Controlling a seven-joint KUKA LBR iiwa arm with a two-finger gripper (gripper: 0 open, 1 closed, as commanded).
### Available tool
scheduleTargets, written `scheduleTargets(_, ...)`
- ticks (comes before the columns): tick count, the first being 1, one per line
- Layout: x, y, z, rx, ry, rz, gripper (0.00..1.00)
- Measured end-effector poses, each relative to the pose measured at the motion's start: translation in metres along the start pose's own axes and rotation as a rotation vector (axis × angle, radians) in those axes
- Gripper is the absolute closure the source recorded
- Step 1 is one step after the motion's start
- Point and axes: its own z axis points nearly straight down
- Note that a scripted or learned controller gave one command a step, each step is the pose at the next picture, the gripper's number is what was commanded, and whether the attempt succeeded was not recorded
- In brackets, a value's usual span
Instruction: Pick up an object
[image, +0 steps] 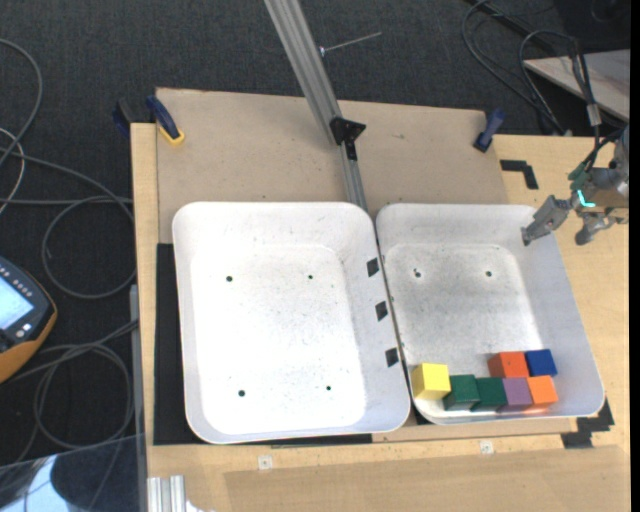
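Several small coloured blocks lie bunched along the near edge of the right bin (470, 300): a yellow block (432, 379), two green blocks (476, 391), a purple block (517, 391), two orange blocks (528, 377) and a blue block (540, 361). My gripper (568, 222) hovers at the far right corner of that bin, well away from the blocks. Its two grey fingers are spread apart with nothing between them.
The left bin (270, 320) lies beside the right one on the wooden bench. A slanted metal pole (320, 90) rises from between the bins at the back. Blue clamps (488, 128) hold the board's far corners. Cables lie on the dark floor at left.
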Motion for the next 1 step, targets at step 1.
scheduleTargets(1, 0.0001, 0.0007, -0.0025, -0.004, -0.002, -0.002, 0.0)
